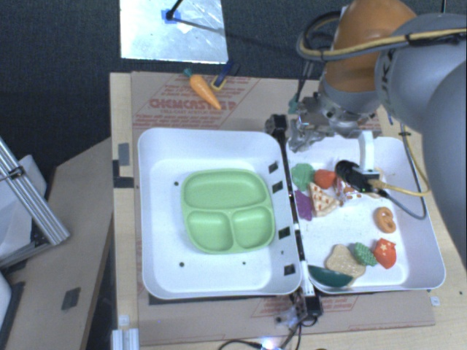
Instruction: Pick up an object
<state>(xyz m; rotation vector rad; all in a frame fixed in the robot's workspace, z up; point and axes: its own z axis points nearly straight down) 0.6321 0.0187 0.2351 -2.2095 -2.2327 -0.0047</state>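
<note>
**Still at approach: nothing picked, gripper over the far end of the right bin**

Candidates all lie in the right bin (419,265). A loose cluster sits near the divider: a green leafy piece (302,175), a small red tomato-like piece (325,178), a pizza slice (321,197) and a purple piece (304,206), touching or just beside one another. Well apart from these are a pretzel (384,219), a bread slice (343,261), a strawberry (384,252) and a dark green curved piece (328,275) against the near wall.

Judgement: this is the reach step, before any grasp. The gripper (305,133) hangs above the bin's far corner, just beyond the green leafy piece; nothing is visible between its fingers, and whether they are spread or closed I cannot tell. The next move calls for a descent onto one item; the pretzel or strawberry stands clear of neighbours, while the cluster risks a glancing contact.

Arm pose: wrist with orange band (368,24) enters from the right, tool end pointing down and leftward. The left bin (157,268) holds a green divided plate (226,210). An orange carrot (204,91) lies outside on the bench.
</note>
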